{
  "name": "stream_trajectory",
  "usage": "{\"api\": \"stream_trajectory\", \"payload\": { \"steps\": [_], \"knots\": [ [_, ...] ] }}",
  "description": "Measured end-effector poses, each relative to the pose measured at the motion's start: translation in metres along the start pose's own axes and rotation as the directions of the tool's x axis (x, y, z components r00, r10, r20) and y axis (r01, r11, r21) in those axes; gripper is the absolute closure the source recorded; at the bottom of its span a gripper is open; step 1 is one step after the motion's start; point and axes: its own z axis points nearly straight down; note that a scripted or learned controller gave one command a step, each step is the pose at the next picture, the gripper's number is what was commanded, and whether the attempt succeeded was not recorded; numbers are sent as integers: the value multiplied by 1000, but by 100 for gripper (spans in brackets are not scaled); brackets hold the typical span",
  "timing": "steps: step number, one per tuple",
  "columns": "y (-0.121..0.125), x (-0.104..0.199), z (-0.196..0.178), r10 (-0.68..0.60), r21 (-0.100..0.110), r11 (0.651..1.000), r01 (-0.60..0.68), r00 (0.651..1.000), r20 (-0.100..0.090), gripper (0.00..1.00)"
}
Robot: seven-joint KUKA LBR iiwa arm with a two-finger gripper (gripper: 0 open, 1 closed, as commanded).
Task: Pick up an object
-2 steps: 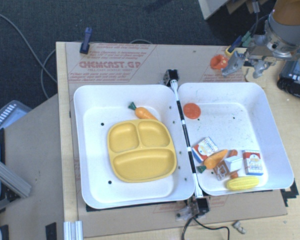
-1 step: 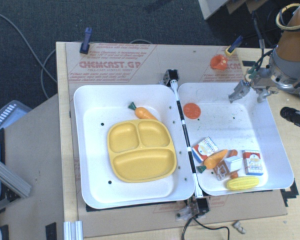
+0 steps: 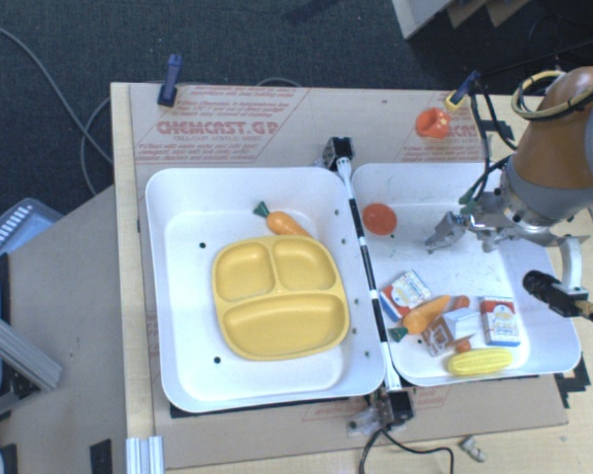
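Corn, a small carton and a toy carrot crowd the lower right of the frame in the right bin; above them the gripper hangs with fingers spread, holding nothing. Best course, likely: descend squarely over one item lying apart from its neighbours, perhaps the red ball.

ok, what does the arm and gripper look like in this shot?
The arm is grey with a wide orange band above the wrist. Black cables and one yellow cable loop beside its upper part. The gripper is bare grey metal, with slim fingers coming off a blocky metal mount. A black cylindrical part sticks out below the wrist. No readable markings.
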Motion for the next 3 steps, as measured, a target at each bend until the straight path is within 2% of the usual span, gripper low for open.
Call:
{"api": "stream_trajectory", "payload": {
  "steps": [1, 2, 3],
  "knots": [
    [-78, 24, 28, 0, 0, 1000, 0, 1000, 0, 0],
    [-62, -84, -3, 2, -4, 1000, -2, 1000, 4, 0],
    [-44, -8, -75, -2, -5, 1000, 2, 1000, 1, 0]
  ]
}}
